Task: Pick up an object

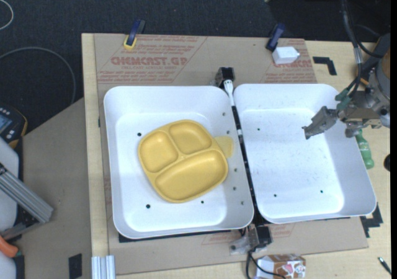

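A yellow plate with three compartments lies flat in the left bin. A small pale yellow piece pokes out from under its right edge. My gripper hangs over the right side of the right bin, well away from the plate. A slim green object sits just below the gripper, against the bin's right rim. Whether it touches the gripper I cannot make out.
A black divider strip runs between the two bins. On the cardboard behind them sit a white block and two clamps. Cables and a small packet lie at the bench's front edge.
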Controlling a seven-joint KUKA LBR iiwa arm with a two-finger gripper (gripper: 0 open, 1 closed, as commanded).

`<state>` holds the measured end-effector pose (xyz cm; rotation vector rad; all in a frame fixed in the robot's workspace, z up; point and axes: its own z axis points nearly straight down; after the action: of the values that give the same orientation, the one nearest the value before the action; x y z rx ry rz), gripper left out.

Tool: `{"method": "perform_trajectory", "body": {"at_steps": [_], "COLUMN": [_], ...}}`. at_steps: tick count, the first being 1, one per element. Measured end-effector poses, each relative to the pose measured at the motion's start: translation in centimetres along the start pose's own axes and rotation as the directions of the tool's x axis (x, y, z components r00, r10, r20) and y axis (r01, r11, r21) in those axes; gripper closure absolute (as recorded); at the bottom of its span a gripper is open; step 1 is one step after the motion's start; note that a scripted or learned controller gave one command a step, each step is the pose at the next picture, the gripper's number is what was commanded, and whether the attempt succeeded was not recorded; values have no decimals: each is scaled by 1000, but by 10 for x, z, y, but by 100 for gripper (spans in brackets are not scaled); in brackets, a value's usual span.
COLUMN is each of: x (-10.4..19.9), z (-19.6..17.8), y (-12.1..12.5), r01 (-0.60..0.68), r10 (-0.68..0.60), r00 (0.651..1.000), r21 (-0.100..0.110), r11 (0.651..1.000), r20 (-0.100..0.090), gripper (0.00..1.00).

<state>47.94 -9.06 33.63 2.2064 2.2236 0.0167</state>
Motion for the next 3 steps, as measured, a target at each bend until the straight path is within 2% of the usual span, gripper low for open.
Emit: {"method": "perform_trajectory", "body": {"at_steps": [1,2,3], "x": [74,70,138], "z": [-28,-37,-41], "y": [2,2,2], "r01": [2,-6,-1], "r10": [-2,6,1], "r00": [1000,1000,1000], "r21": [7,8,11], "r11": [1000,1000,1000], "r20": [-1,2,0], "gripper": [0,100,100]}}
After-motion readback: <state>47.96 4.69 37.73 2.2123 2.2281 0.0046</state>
